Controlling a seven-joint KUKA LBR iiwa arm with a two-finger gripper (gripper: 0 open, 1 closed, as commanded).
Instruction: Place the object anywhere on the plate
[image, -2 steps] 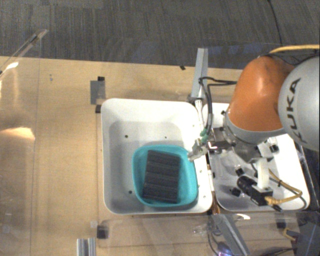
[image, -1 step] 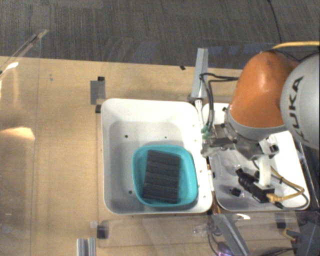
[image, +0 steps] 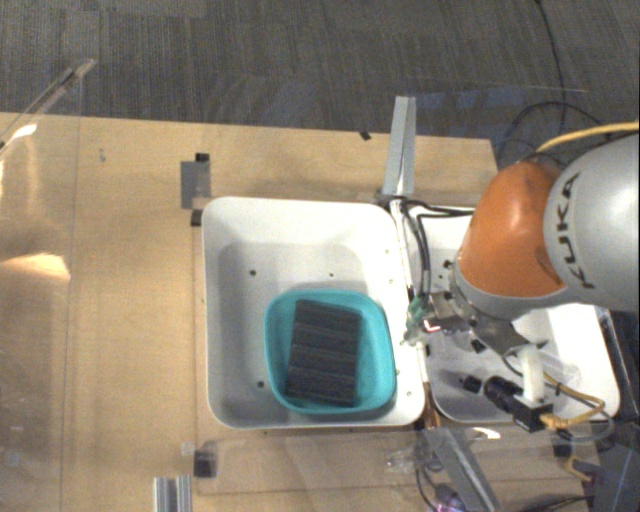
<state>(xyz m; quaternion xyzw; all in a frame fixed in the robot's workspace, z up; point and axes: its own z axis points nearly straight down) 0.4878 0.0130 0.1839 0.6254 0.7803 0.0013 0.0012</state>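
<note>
Risk lay in misjudging completion: dark ridged block (image: 323, 352) rested on teal plate (image: 376, 345) (gripper (image: 432, 325) grasp state indeterminate, hidden under arm (image: 520, 245)).

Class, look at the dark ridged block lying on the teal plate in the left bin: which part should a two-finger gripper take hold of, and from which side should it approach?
Probably across the two long edges of the dark ridged block, coming straight down from above. It lies flat on the teal plate, whose raised rim blocks any sideways approach, and the shorter width looks easier for two fingers to span.
</note>
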